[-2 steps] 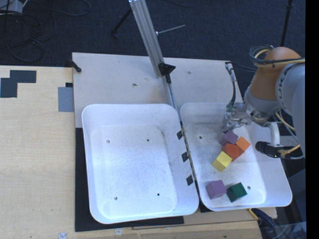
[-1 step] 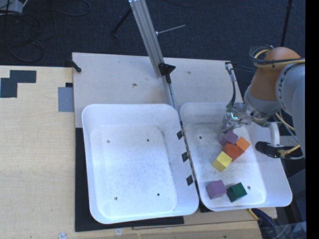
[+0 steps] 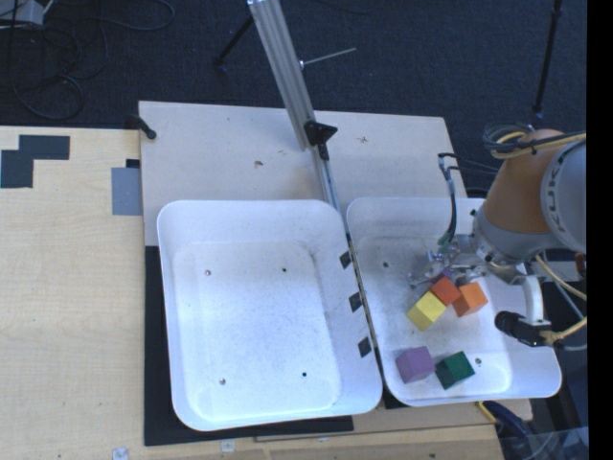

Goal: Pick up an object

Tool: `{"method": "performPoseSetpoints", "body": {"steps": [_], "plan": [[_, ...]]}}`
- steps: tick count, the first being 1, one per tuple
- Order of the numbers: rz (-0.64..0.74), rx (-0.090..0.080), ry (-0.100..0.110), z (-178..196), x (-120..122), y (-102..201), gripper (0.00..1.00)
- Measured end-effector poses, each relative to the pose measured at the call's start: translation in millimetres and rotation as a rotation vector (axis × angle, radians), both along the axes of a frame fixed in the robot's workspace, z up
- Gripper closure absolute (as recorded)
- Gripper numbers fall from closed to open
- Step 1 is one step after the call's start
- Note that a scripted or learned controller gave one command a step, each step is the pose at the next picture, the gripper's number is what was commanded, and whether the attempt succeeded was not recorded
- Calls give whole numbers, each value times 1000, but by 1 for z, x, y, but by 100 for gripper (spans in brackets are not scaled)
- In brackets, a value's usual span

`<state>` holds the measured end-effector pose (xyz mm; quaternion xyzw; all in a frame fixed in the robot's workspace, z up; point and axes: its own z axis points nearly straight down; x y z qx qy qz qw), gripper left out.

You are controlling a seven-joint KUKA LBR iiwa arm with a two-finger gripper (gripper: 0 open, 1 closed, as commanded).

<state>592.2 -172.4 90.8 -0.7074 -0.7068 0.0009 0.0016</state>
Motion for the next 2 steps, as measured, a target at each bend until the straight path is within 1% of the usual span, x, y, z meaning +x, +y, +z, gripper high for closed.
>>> {"method": "performPoseSetpoints", "body": {"steps": [1,2], "plan": [[-1,-1,-5,2,-51,30,0],[-7,0,-3,11,-51,28,100]]}}
